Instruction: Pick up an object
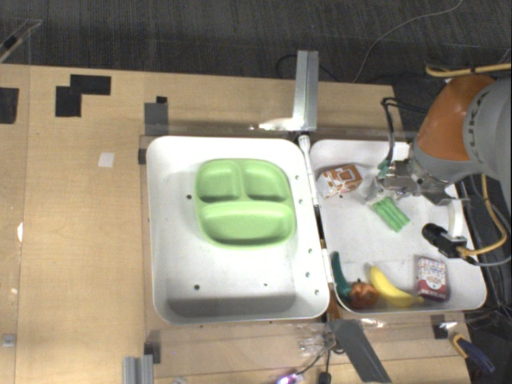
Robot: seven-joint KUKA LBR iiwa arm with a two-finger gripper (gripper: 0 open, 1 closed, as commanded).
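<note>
gripper (390,184): in right bin (352,222), upper part; open/shut, can't tell.
green block (391,213): task obj, touching/just below gripper tip, tilted.
snack packet (342,180): left of gripper, near.
banana (392,288): well apart, bin's near edge.

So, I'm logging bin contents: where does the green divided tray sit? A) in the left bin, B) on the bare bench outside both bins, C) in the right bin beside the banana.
A: the green divided tray lies inside the left bin, apart from the banana in the right bin.

Pale wooden bench (72,238) against dark carpet (200,14).
</note>
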